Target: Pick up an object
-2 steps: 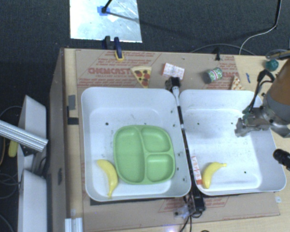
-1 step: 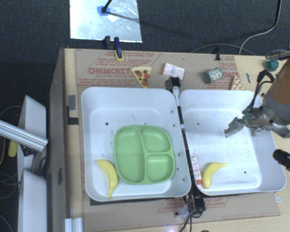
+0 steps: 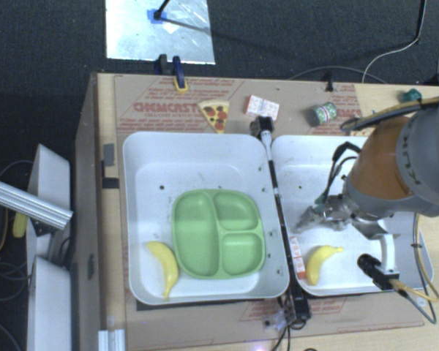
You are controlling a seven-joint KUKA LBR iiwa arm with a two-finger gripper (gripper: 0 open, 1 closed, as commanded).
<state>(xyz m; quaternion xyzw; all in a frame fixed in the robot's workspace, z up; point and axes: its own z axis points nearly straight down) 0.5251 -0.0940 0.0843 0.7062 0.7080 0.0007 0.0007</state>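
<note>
A yellow banana (image 3: 320, 258) lies in the right bin (image 3: 307, 156), near its front left corner. My gripper (image 3: 312, 218) hangs low over that bin's left half, just behind the banana and apart from it, with nothing visibly held. The grey arm and its orange band (image 3: 380, 167) cover the bin's right side. In the left bin (image 3: 168, 152) a green divided plate (image 3: 218, 232) sits in the middle. A second banana (image 3: 164, 265) lies at that plate's front left.
A black rail (image 3: 272, 181) runs between the two bins. On the cardboard behind them lie a toy pizza slice (image 3: 214, 114), a small white card (image 3: 262, 107) and a green can (image 3: 324, 112). Cables (image 3: 417, 287) trail at the right bin's front right.
</note>
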